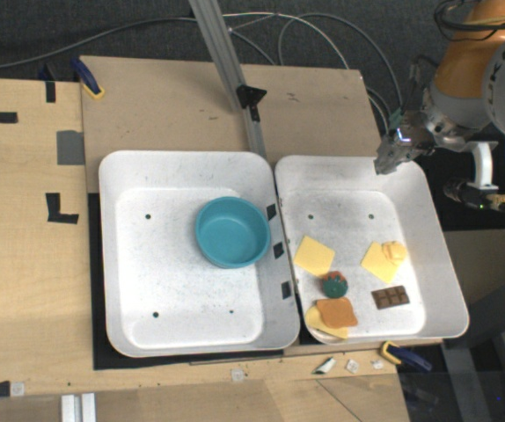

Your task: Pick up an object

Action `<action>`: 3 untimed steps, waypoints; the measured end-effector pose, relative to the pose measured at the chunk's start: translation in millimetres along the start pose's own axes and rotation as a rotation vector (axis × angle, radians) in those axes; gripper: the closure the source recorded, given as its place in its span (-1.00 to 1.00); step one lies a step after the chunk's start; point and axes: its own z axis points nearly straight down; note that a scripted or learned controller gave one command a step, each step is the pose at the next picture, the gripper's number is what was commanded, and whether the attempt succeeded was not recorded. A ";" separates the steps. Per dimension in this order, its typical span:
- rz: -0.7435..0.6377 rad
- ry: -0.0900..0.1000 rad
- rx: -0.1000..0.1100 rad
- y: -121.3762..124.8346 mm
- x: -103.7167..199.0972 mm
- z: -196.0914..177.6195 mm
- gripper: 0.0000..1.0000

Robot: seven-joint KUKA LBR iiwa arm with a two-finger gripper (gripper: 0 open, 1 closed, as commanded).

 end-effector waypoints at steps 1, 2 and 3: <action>0.000 0.000 -0.001 1.5 0.2 -53.1 1.00; -0.002 0.002 0.006 -12.8 41.9 -45.3 1.00; -0.004 0.003 0.007 -37.2 98.7 -34.9 1.00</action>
